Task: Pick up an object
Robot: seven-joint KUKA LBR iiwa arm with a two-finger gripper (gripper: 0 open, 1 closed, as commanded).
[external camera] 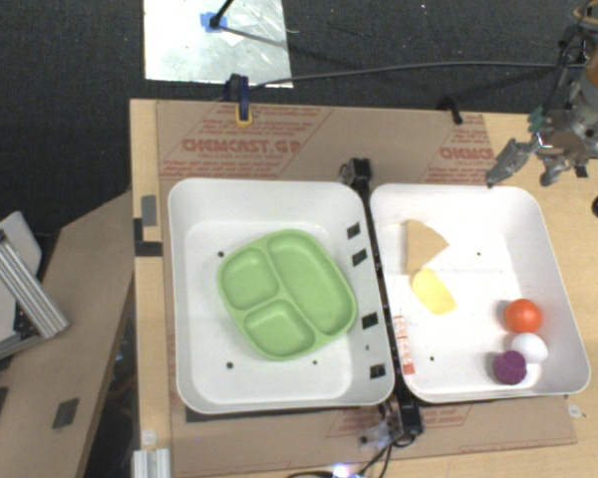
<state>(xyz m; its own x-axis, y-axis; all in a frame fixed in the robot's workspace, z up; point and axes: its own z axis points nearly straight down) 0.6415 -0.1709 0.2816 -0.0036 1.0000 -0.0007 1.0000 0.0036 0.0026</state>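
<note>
The right bin holds a tan wedge, a yellow lump, an orange ball, a white ball and a purple ball. My gripper hangs above the bin's far right corner, well behind all of these. Its two fingers stand apart, open, with nothing between them. The three balls cluster at the bin's near right corner, the white one touching the purple one.
The left bin holds a green three-compartment tray. A black divider with clips runs between the bins. A cardboard sheet lies under both bins, with a blue clamp at its far edge.
</note>
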